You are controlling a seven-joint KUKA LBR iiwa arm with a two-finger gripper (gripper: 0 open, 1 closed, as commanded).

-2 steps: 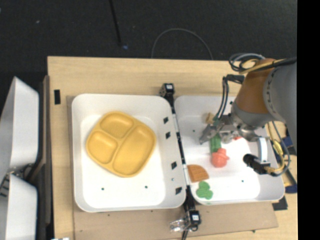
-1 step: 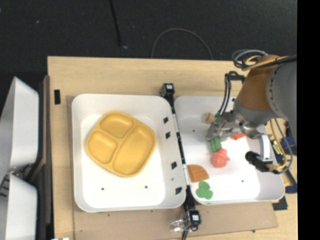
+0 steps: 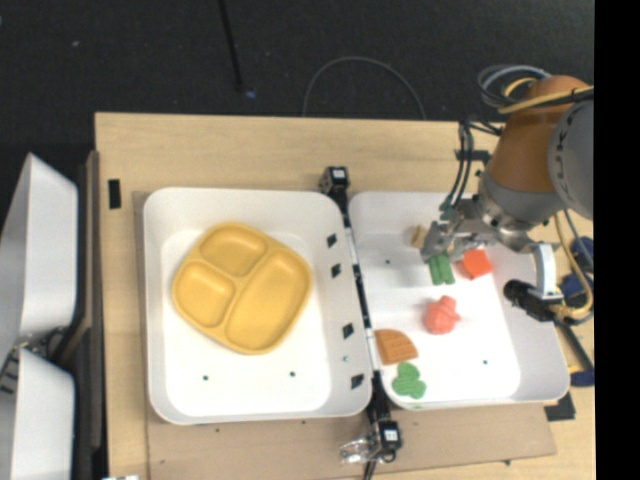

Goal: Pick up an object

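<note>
My gripper (image 3: 440,246) hangs over the upper middle of the right bin (image 3: 490,368), pointing down. A small green piece (image 3: 441,269) lies right under its tip. An orange block (image 3: 476,263) sits just to the right of it. Below them a pink-red lump (image 3: 441,314) rests mid-bin. Near the bin's left wall lies an orange-brown wedge (image 3: 395,346), and a green leafy piece (image 3: 408,381) sits in the front left corner. From above I cannot make out whether anything is gripped.
The left bin (image 3: 170,368) holds a yellow divided plate (image 3: 241,286). A row of black clips runs along the divider (image 3: 352,288) between the bins. The wooden bench (image 3: 250,143) surrounds both bins.
</note>
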